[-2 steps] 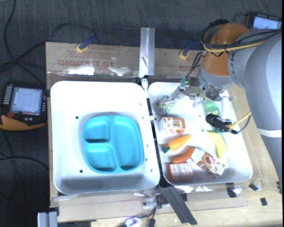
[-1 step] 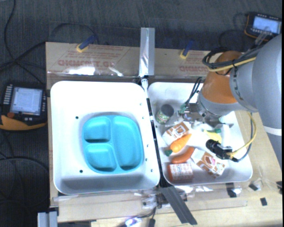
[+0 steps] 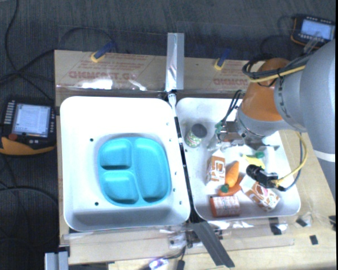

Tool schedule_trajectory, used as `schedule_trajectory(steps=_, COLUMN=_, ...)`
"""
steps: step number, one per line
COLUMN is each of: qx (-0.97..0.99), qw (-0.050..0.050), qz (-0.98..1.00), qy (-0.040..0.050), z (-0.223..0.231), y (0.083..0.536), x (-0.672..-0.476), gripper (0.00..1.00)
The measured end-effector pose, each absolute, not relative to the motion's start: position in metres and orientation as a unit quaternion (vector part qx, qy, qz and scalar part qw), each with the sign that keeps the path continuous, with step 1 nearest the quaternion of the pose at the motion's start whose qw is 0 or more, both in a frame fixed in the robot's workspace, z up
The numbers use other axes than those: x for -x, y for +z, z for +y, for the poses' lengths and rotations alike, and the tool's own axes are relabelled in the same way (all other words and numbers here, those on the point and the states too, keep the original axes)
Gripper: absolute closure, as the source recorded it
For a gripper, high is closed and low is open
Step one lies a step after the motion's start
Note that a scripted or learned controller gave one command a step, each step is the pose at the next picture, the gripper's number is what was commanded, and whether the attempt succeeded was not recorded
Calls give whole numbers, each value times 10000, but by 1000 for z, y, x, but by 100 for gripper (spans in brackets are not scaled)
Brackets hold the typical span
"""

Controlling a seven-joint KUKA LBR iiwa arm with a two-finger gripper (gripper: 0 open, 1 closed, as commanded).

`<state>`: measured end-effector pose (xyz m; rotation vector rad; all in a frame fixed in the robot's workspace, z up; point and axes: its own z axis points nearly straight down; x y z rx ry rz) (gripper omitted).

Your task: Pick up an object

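A dark carpeted floor strewn with cables surrounds the wooden bench, on which two shallow white bins are set side by side. The left white bin holds a turquoise three-compartment plastic tray. In the right white bin are scattered an orange plastic carrot, small printed cartons, a reddish-brown can and a grey round tin. The grey arm's gripper is lowered near the bin's upper middle, above the clutter. Nothing is seen lifted; the pick appears not yet made. The state of the jaws cannot be told.
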<state>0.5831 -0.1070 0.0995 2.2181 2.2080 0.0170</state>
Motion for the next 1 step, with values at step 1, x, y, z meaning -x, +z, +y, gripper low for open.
schedule_trajectory(steps=1, qx=-7087, qw=58, qz=7054, qy=53, z=-107, y=99, x=-583, gripper=0)
